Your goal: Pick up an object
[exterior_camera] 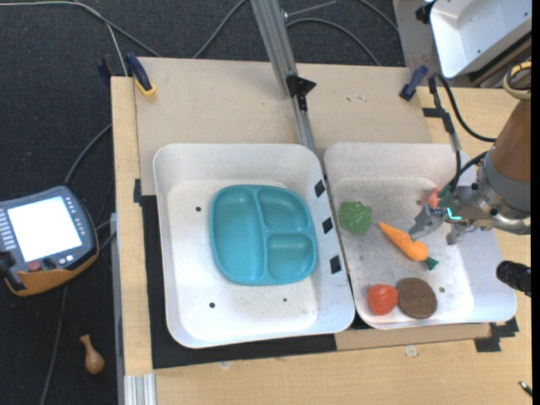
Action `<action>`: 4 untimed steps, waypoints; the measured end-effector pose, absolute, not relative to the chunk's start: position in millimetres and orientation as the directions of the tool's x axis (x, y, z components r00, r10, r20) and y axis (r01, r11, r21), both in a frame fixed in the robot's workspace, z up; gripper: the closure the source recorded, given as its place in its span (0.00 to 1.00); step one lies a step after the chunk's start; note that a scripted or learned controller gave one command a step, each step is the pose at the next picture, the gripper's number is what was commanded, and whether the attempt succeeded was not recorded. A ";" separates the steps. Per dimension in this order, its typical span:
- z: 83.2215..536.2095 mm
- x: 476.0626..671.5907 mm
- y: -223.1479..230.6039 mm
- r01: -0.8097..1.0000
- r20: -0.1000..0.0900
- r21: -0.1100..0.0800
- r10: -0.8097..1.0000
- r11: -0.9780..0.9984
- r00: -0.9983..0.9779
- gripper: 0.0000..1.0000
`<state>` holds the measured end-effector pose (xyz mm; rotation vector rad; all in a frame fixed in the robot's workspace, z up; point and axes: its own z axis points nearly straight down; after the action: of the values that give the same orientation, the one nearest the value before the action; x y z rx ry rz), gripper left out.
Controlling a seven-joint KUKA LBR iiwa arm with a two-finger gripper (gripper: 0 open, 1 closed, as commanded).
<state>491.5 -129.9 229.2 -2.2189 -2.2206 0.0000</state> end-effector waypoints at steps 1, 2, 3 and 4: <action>229.3 491.6 -129.9 1.000 0.002 -0.001 1.000 0.001 -0.001 0.00; 186.7 490.2 -132.3 1.000 0.003 -0.006 1.000 0.000 0.000 0.00; 124.2 486.4 -127.7 1.000 0.004 -0.009 1.000 0.000 0.000 0.00; 86.9 487.8 -127.8 1.000 0.001 0.002 1.000 0.000 0.000 0.00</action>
<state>487.8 -127.8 86.9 -2.2226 -2.2221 -0.0033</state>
